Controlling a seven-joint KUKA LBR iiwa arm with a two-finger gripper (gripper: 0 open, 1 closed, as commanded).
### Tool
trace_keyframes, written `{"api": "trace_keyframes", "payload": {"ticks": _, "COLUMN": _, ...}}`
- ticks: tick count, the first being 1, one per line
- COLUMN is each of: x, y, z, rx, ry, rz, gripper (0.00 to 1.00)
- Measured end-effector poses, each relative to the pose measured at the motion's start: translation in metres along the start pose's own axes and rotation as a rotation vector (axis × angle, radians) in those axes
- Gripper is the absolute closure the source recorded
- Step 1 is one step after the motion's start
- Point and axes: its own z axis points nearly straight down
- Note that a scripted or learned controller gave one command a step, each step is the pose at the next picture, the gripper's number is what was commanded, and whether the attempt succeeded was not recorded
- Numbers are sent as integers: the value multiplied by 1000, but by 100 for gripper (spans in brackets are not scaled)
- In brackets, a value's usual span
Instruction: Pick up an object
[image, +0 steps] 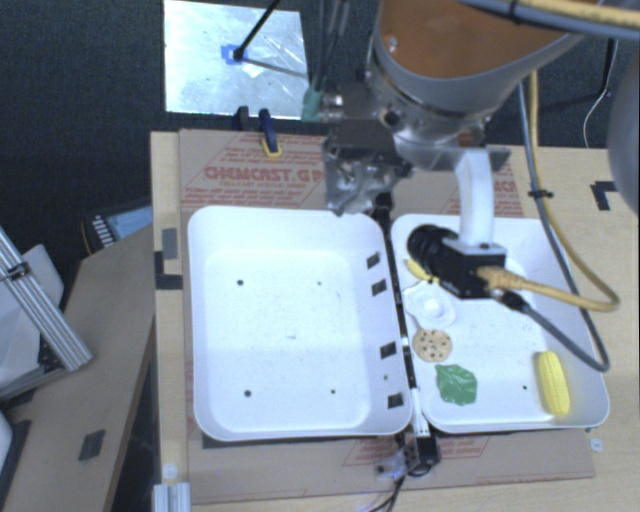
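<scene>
Jaws: at the bench's far edge, over the seam where the two bins meet. They are too blurred under the arm (450, 70) to tell whether they are released or clenched.
Left bin (205, 300): on the bench's left half, not where the work lies.
Right bin (500, 350): on the bench's right half, and it carries every candidate.
Cookie (432, 345): round, speckled brown and flat, close to the bin wall nearest the bench's middle.
White piece (425, 306): just on the far side of the cookie, pale on the pale floor, so its outline is hard to read.
Green piece (456, 384): just beside the cookie, toward the bench's near edge, and low.
Corn cob (552, 382): yellow, toward the bench's near-right corner and well apart from the others, with its length running roughly far to near.
Best target: probably the corn cob — it has free room and the most height to bite on.
Approach: travel right and toward the near edge, come down straight, and set the jaws across the cob's short width at mid-length.
Risk: a rounded body may roll or squirt out, and the bin wall on the right crowds the outer side.
Check: raise it slightly and confirm it sits between the jaws before counting the pick — a bare lift proves nothing.
</scene>
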Motion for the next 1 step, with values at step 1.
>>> {"api": "trace_keyframes", "payload": {"ticks": 1, "x": 20, "y": 1, "z": 0, "rx": -1, "ry": -1, "rz": 5, "gripper": 100}}
